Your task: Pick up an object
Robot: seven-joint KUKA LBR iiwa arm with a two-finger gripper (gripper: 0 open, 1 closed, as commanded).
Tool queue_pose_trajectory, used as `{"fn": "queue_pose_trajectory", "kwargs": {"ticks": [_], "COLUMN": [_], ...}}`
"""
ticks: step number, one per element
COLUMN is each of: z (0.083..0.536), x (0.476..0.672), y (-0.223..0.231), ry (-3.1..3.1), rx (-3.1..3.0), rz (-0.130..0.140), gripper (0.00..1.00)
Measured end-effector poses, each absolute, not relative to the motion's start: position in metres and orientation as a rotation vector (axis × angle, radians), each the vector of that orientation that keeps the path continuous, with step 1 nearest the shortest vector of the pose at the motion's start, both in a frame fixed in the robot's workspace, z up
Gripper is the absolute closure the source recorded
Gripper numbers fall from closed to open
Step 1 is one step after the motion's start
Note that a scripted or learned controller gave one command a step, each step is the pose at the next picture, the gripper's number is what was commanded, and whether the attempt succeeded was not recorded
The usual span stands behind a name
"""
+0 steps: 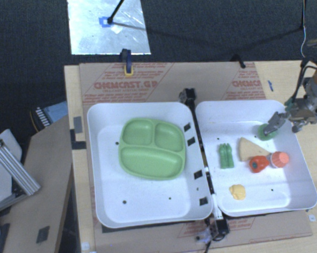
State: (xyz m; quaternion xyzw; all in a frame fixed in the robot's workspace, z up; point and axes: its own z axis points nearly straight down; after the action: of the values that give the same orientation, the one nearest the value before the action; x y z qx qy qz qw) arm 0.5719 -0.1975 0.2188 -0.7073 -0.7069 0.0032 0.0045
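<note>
The right bin point(291, 198) holds several small toy foods. A green ridged piece point(225, 155) lies near its left wall. A pale yellow wedge point(251, 146) sits in the middle, with a red-orange piece point(259, 164) and a salmon-pink piece point(280, 159) just in front of it. A small yellow lump point(237, 191) rests near the front. A round green piece point(265, 133) lies by the right wall at the back. My gripper point(275, 124) reaches in from the right and hangs right at this green piece, partly covering it.
The left bin point(107, 201) holds a light green divided plate point(152, 148). A black hinge strip point(199, 147) runs between the bins. Brown cardboard point(145, 81) lies under both bins, with a shiny metal sheet point(108, 25) beyond it.
</note>
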Motion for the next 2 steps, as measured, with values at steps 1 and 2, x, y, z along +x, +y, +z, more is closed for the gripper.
{"fn": "queue_pose_trajectory", "kwargs": {"ticks": [1, 2], "z": [0.227, 0.166], "x": [0.574, 0.569], "y": [-0.197, -0.192], "ry": [-2.226, -2.222], "rx": [-2.219, -2.218], "rz": [-0.001, 0.001], "gripper": [0.00, 0.00]}}
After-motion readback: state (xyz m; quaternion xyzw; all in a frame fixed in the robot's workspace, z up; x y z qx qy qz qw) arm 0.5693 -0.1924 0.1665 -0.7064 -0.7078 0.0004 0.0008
